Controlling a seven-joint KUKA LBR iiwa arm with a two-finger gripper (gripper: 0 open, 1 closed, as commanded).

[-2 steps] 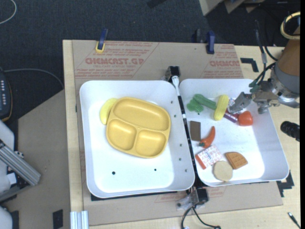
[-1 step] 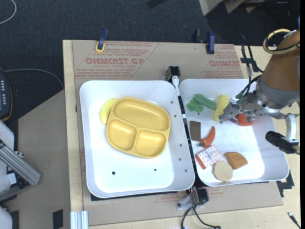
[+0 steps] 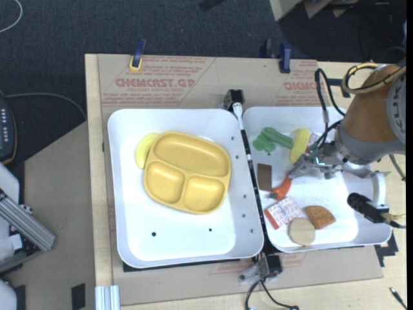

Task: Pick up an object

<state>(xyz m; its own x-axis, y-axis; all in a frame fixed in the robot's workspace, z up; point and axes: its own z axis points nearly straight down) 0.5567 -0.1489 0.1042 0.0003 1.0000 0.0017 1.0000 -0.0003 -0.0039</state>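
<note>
White plastic right bin (image 3: 330,196) on the table (image 3: 193,82) holds the clutter. The robot's hand (image 3: 303,165) is low over it, between a yellow corn cob (image 3: 300,144) and an orange carrot (image 3: 282,188); whether it is released or clenched cannot be told, and nothing visibly sits in it.

The carrot, just beside the hand, looks like the likeliest thing to pick. It lies slanted and is thin, so a closing grip may push it aside or slip off. The corn is near enough to be nudged instead.

Around them:
- a green vegetable (image 3: 271,139) touching the corn
- a brown block (image 3: 264,176) beside the carrot
- a red and white packet (image 3: 282,210)
- a beige disc (image 3: 301,231)
- a brown bread slice (image 3: 319,216)

The left bin (image 3: 129,192) holds a yellow divided plate (image 3: 187,172), well apart.
</note>
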